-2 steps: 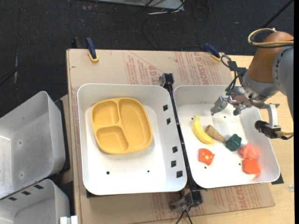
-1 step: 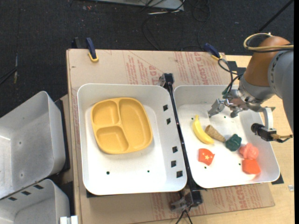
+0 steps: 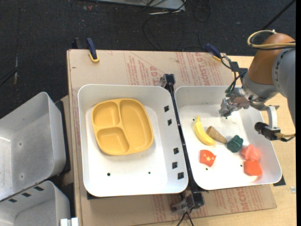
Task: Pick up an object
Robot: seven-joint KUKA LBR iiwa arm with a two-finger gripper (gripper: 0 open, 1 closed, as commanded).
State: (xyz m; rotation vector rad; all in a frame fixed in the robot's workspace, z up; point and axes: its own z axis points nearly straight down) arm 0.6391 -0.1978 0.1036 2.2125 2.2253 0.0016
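hovering tool [image 3: 227, 110] up-right of banana [image 3: 202, 132], apart

Even overhead light, bright – white bins [image 3: 131, 182] near blown out, soft short shadows under objects. Dark floor lacks detail. Slightly soft focus, mild compression noise.

Camera view: single fixed overhead camera, slanted downward, mid-distance; covers both white bins [image 3: 84, 126], bench [image 3: 122, 62], arm [image 3: 270, 67] entering from right.
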